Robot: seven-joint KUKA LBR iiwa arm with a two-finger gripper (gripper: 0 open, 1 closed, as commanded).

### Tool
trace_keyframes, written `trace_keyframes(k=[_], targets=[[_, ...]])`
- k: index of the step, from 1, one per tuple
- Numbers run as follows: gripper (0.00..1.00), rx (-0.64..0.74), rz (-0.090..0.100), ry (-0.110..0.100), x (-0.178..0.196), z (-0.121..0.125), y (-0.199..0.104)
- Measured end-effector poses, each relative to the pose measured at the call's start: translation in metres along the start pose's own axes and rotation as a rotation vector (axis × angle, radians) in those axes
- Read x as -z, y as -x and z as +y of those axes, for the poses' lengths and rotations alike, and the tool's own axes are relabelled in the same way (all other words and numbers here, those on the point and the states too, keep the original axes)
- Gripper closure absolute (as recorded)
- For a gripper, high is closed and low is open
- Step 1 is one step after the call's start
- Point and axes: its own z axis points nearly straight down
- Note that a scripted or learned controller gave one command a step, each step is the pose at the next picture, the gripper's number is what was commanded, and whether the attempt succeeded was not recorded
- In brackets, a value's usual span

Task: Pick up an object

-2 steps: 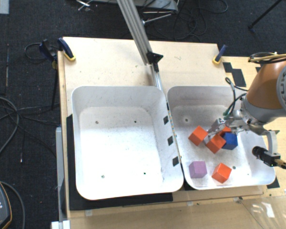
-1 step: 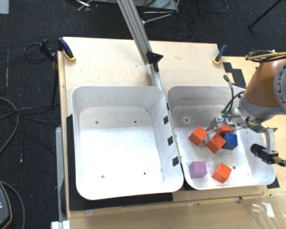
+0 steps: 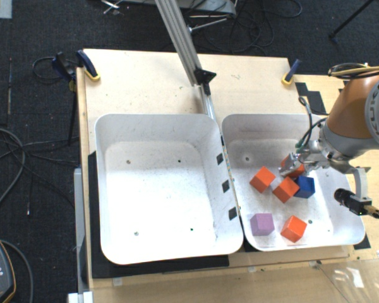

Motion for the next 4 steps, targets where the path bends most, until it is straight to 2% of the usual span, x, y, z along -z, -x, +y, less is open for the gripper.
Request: trace_keyframes(k=[1,2,3,4], targets=[[1.00,0.005,0.000,0.002,0.046,0.000,-0.017],[1.00,0.013,0.004,0.003,0.092,0.043,-0.115],[1.00,0.011,0.003,0.001,0.112,0.057,-0.187],[1.00,0.010,0.003,-0.007,0.098,0.045,-0.242]])
